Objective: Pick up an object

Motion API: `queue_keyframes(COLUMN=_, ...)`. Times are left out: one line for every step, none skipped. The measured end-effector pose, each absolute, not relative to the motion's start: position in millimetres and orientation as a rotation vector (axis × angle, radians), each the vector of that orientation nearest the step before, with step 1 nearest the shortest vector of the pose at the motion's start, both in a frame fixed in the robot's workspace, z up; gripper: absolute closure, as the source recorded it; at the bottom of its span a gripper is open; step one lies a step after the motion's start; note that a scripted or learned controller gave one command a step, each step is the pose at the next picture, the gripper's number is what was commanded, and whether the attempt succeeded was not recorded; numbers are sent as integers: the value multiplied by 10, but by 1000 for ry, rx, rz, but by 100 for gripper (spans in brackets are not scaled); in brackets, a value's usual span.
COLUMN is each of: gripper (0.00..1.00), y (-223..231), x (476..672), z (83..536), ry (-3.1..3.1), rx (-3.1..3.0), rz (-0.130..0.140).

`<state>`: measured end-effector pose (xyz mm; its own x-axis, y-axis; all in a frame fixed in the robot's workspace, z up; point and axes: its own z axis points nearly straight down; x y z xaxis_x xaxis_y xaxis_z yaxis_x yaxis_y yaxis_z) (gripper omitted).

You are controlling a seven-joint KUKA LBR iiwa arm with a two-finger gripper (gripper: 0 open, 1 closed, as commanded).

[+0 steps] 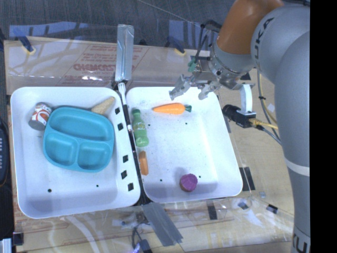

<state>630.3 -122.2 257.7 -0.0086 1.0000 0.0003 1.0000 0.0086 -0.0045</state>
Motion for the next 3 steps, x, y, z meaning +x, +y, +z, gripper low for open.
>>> queue_keyframes(gripper=0, y=-1446, x=6170, z=1373, ry=-2204, rx=-2223, rz=15)
queue_keyframes(gripper=0, y=-1631, x=6563, z=897, ry=-2236, rx=-2201, rz=5)
queue_keyframes(gripper=100, y=-1618, x=6572, z=1015, ry=-2241, rx=-2195, rz=5)
